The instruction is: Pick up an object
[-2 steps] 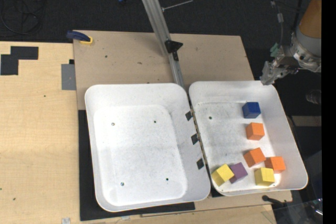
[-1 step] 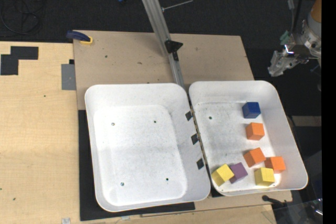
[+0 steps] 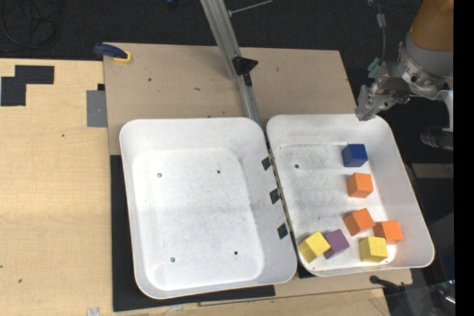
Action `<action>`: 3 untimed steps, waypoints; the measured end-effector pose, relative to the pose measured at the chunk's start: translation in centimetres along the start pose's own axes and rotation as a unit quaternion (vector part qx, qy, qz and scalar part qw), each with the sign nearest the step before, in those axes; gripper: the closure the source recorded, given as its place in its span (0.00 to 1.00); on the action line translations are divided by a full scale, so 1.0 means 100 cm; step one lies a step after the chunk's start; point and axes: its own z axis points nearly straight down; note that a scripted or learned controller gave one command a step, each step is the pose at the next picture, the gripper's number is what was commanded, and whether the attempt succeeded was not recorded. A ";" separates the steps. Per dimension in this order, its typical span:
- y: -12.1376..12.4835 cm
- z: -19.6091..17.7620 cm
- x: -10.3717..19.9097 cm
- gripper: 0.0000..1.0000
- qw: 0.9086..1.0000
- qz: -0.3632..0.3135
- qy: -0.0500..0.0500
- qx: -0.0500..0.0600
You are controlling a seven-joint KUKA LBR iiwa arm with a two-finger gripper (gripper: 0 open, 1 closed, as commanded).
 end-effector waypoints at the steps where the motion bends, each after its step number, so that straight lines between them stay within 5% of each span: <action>1: -0.024 -0.001 0.049 1.00 1.000 0.000 0.000 0.000; 3: -0.060 0.039 0.144 1.00 1.000 0.000 0.000 0.001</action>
